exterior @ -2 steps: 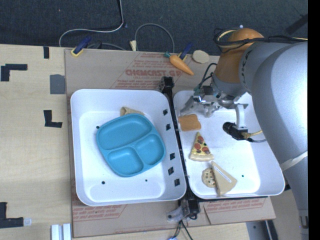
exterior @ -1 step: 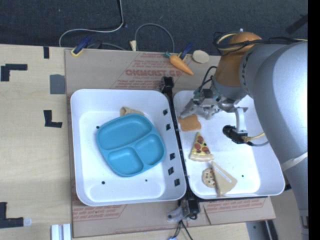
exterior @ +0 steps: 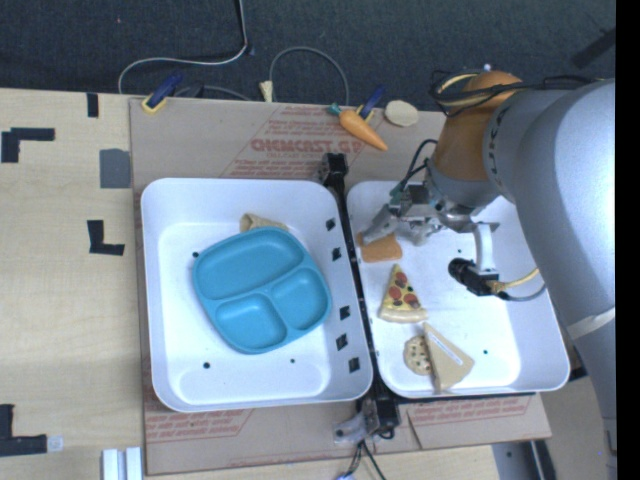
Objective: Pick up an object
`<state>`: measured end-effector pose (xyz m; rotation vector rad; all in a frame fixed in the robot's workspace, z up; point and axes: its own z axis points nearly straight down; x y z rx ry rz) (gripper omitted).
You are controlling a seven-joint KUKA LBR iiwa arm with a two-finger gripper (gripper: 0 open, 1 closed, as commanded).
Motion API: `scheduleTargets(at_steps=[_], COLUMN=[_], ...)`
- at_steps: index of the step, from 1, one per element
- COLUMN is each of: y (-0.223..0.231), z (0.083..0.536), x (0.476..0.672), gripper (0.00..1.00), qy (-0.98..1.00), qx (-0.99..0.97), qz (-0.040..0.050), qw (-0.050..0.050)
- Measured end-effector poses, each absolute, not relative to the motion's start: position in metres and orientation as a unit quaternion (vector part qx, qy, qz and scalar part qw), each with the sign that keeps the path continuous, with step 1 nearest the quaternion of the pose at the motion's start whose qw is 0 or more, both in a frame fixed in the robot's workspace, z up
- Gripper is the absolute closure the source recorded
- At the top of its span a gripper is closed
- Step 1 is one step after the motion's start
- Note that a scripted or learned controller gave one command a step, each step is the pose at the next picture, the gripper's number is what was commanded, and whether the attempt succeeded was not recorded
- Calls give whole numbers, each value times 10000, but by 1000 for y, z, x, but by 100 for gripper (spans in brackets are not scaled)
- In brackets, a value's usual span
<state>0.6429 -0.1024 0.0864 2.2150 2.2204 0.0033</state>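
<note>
**Toast-coloured piece under the end effector, pick not confirmed**

Toast-like tan piece [exterior: 381, 250] is lying in the right bin [exterior: 520, 363], up near the divider, and the end effector [exterior: 398, 224] is sitting right at its upper edge, touching or just above, can't tell which. Finger state: cannot tell, the metal parts are blurring into each other and the wrist is covering a lot. Nothing is visibly sitting between fingers, so I'm not calling it a grasp.

Progress judgement: reach is looking done, the arm [exterior: 560, 168] is coming in from the right and is already low over the bin. Closing on the piece and lifting are not yet done as far as this view shows; the tan piece is looking flat on the bin floor, not raised.

Other candidates in the same bin: pizza slice [exterior: 401, 296] just below the tan piece, a cookie-like round [exterior: 417, 355] and a pale wedge [exterior: 448, 359] touching each other near the front edge. All are sitting loose.

Left bin [exterior: 165, 368] is holding a blue divided plate [exterior: 262, 290] with a tan scrap [exterior: 260, 223] peeking out behind its top edge. Toy carrot [exterior: 362, 130] and a pale round thing [exterior: 402, 114] are lying on the bench behind the bins, well apart from the end effector.

Risk guess: the tan piece is flat and close to the bin wall, so the fingers may be sliding off it.
</note>
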Motion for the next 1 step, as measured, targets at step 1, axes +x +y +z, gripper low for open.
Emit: scheduleTargets(at_steps=[1], y=[-99], z=[85], x=[669], gripper=[0], qy=[7080], qx=[7062], qz=[-10], qw=[-1])
